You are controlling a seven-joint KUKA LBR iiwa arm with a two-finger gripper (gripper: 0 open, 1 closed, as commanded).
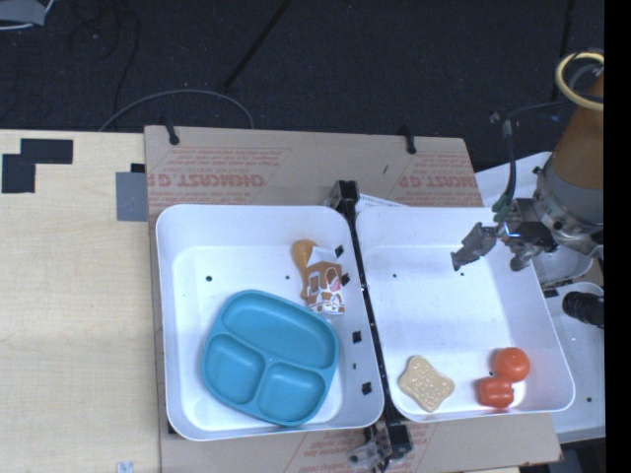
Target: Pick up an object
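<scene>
**Overhead view of two bins, arm entering from the right**

Nearest the camera, a blue divided tray (268, 357) is lying in the front of the left bin (182, 264), its three compartments facing up. In the right bin (434, 230), a tan cracker-shaped piece (426, 382) is resting near the front wall, and two red-orange rounded pieces (504, 376) are sitting just beside each other in the front right corner. Farther back in the left bin, a small printed packet (324, 289) is lying against the divider between the bins, touching an orange-brown piece (303, 254) behind it. Farther still, the gripper (490, 247) is hovering over the rear right part of the right bin, well apart from every object; its dark fingers are standing spread, with nothing between them. Behind the bins, a brown cardboard sheet (296, 170) is lying flat, bearing mirrored lettering.
</scene>
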